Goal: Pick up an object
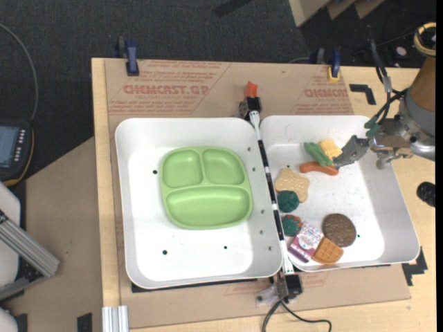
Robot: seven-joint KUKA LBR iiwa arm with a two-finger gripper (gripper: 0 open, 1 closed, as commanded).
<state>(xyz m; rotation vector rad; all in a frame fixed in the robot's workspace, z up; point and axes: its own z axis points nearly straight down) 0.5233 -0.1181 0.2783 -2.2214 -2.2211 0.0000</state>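
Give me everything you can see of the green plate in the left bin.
The green plate is pale green and looks like plastic, a rounded rectangle with three compartments: two small ones on the far side, one long one on the near side. It lies flat, tilted slightly askew, near the middle of the left bin. Nothing rests on it.

two bins [138, 185], one green plate [205, 187]
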